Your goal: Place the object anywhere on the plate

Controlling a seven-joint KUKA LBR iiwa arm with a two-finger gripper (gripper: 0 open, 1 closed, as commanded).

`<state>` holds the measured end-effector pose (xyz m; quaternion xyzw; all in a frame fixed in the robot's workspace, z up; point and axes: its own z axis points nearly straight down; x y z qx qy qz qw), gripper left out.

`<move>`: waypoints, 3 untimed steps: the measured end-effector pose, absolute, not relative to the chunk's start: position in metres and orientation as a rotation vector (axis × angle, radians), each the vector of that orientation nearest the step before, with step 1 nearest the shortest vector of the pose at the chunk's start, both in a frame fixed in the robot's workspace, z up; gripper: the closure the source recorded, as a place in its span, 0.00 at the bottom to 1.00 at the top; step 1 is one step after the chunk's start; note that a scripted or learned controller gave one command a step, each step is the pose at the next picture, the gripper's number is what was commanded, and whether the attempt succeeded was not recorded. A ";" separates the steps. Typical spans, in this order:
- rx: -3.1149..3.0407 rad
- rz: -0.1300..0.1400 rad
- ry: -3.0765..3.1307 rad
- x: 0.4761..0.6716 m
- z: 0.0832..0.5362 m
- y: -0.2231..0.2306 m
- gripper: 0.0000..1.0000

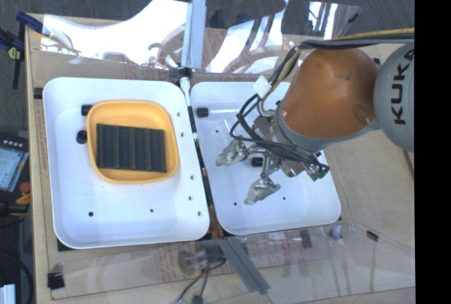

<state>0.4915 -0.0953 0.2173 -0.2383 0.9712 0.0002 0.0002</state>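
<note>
The plate (pixel 132 142) lies in the left bin (pixel 63 211); my gripper (pixel 246 172) hangs spread wide, holding nothing, over the right bin (pixel 317 214).

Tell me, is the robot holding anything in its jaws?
No. The gripper hangs open over the right bin with nothing between its jaws. The yellow plate sits in the left bin.

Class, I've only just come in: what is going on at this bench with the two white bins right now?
A grey and orange robot arm reaches in from the right over the right bin, its tool low above the bin floor with the fingers apart and nothing between them. The yellow plate sits in the left bin, carrying a dark ridged insert. No object rests on the plate's rim yet, so the placing is not done.
</note>
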 end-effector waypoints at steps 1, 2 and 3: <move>-1.376 0.000 2.823 0.492 0.221 -0.083 0.00; -1.806 0.005 2.574 0.503 0.191 -0.083 0.00; -2.140 0.004 2.300 0.548 0.191 -0.032 0.00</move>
